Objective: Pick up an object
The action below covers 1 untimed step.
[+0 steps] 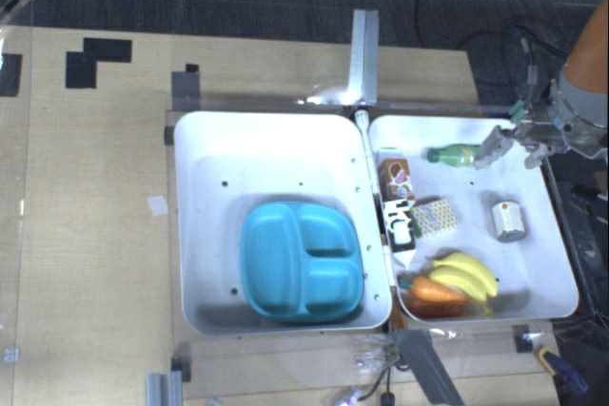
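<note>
Pale wood covered the bench (86, 233), which filled most of the frame below a strip of dark carpet along the top. Two shallow white bins sat side by side at the centre. The left bin (209, 157) held one thing, a blue divided tray (303, 260) lying flat toward its lower middle. The right bin (557, 271) held the smaller things. A bunch of yellow bananas (466, 275) lay near its lower edge, with an orange carrot-shaped piece (437, 294) touching them on the lower left. Along the bin's left wall stood a row of small packs: a brown packet (395, 177) at the top, a black and white one (401, 224) under it, and a speckled pouch (436, 217) just to the right. A small silvery can (508, 220) lay on its side toward the right wall, well apart from the rest. A green bottle (453, 154) lay on its side near the bin's upper edge.

At the upper right of the frame the grey arm (582, 114) reached in, its orange band at the very edge. The gripper (510, 145) hung over the upper right part of the right bin, just beside the bottle's right end. Its two fingers stood spread apart, with nothing between them, one finger (488, 150) near the bottle and the other toward the bin's right wall.
</note>
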### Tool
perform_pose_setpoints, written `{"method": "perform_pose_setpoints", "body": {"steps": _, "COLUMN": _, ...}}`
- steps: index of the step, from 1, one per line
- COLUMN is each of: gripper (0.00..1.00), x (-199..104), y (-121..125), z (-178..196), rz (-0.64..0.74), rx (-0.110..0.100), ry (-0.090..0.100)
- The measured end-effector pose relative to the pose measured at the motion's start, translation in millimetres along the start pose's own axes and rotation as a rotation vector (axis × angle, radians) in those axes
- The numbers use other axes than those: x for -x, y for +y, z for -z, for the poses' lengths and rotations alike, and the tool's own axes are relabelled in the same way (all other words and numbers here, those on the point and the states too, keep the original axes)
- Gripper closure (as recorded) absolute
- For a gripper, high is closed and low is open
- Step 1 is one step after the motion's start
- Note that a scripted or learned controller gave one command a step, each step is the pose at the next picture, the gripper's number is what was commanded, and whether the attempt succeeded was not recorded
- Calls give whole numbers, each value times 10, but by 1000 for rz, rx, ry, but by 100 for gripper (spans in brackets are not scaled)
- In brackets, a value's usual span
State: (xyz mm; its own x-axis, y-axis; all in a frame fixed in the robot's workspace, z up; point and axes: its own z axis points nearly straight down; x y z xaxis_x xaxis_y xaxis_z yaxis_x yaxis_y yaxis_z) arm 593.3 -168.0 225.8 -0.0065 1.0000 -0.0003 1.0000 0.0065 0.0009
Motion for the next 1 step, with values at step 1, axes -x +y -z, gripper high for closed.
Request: {"method": "perform_pose_setpoints", "body": {"steps": 1, "gripper": 0, "x": 298, "y": 115, "z": -873, "rz": -68, "rx": -1, "ry": 0}}
